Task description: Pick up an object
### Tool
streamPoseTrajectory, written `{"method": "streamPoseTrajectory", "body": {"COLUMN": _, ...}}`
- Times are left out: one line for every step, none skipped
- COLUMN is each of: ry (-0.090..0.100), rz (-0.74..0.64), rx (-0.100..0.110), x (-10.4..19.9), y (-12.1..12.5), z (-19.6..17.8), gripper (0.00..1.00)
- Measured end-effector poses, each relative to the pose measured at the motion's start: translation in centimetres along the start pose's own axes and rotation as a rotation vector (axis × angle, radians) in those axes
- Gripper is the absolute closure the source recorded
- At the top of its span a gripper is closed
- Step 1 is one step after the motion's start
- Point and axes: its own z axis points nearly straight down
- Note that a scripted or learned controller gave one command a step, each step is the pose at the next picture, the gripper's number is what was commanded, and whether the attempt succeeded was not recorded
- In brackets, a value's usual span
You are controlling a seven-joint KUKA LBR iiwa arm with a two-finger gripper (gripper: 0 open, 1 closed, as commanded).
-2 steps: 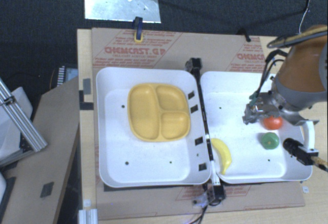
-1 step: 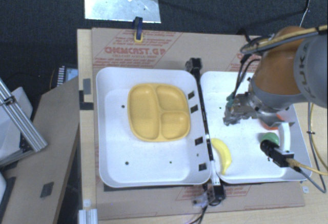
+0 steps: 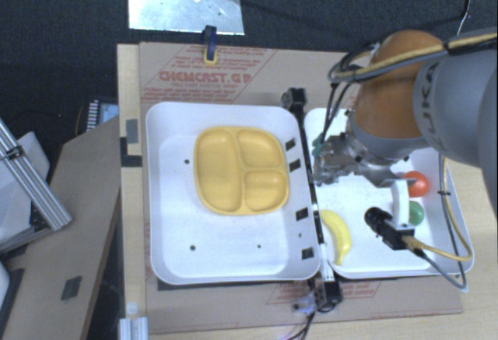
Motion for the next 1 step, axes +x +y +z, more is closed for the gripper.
{"method": "streamPoseTrajectory", "body": {"ry": 0.000, "rz": 0.000, "rx": 0.001, "x": 5.63, "y": 0.27, "z": 0.90, "gripper": 1.00}}
